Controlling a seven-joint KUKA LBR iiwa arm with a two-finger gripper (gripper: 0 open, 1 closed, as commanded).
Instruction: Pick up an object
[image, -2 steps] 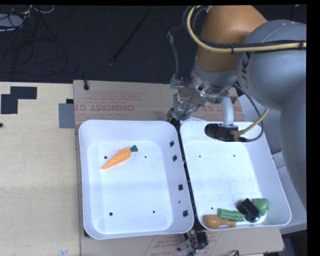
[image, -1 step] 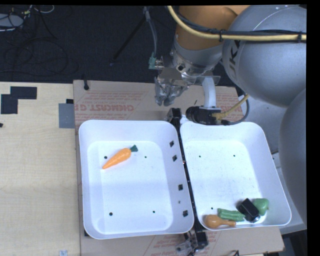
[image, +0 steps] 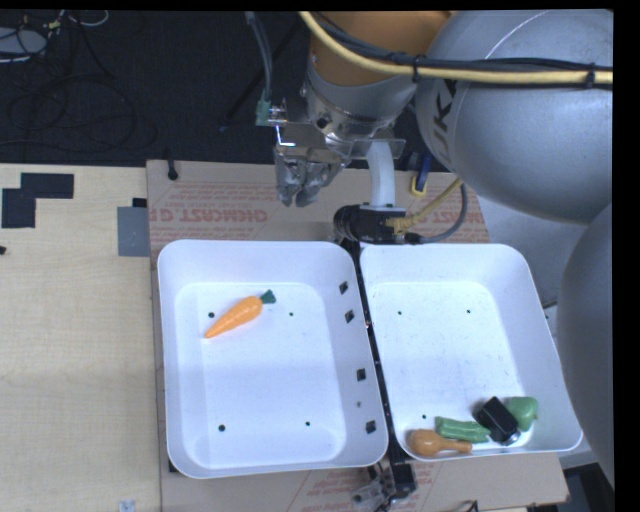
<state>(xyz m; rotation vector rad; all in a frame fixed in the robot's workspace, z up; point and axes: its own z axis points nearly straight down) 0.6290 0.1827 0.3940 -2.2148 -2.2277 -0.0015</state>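
The gripper (image: 300, 185) hangs above the cardboard sheet (image: 230, 205), behind the left bin (image: 180, 270) and well above both bins. Its fingers look pressed together and nothing is between them. A toy carrot (image: 238, 314) lies in the left bin, in the far left part, with its green top pointing to the right. In the right bin (image: 530, 300), at the near right corner, lie a black block (image: 496, 418), a green vegetable (image: 462, 430), a green piece (image: 522, 408) and an orange-brown piece (image: 436, 443), close together.
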